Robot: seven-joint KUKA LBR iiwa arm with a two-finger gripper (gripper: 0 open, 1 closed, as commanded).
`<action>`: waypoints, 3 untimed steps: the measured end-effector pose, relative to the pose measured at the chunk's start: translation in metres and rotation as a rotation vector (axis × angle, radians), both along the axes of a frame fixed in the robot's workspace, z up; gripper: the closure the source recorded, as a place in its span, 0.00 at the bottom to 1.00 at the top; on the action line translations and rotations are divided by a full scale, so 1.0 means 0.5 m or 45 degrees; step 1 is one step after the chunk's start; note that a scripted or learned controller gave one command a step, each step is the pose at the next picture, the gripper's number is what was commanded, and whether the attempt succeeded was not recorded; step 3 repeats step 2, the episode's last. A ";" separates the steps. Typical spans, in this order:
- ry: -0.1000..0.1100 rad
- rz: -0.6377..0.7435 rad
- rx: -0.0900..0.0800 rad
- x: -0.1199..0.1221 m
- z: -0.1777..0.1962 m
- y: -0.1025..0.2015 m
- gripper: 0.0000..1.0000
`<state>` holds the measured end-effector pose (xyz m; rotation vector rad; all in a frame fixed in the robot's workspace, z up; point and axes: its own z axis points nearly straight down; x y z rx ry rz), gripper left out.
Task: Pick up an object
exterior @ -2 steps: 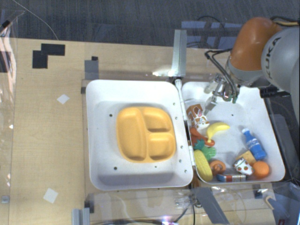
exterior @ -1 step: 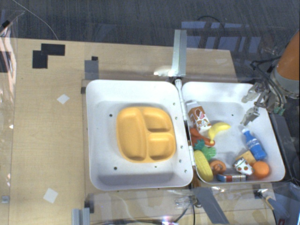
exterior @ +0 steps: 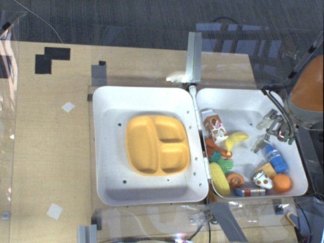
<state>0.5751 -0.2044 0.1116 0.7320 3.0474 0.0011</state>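
Note:
The right bin (exterior: 238, 101) holds several toy foods. A yellow banana (exterior: 237, 139) lies near its middle, with a red and white carton (exterior: 215, 127) to its left. Along the front sit a corn cob (exterior: 218, 178), a green piece (exterior: 226, 163), a blue bottle (exterior: 276, 160) and an orange (exterior: 282, 183). My gripper (exterior: 259, 135) hangs low over the bin's right half, just above the blue bottle and to the right of the banana. Its fingers are open, with bare bin floor between them.
The left bin (exterior: 109, 135) bears a yellow divided plate (exterior: 157, 144). A metal post (exterior: 194, 54) rises behind the wall between the bins. The arm's orange band (exterior: 308, 87) overhangs the right bin's far right corner.

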 end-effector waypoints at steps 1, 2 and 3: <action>-0.002 0.000 -0.001 0.001 0.001 0.000 0.00; -0.002 0.000 -0.001 0.001 0.001 0.000 0.00; -0.002 0.000 -0.001 0.001 0.001 0.000 0.00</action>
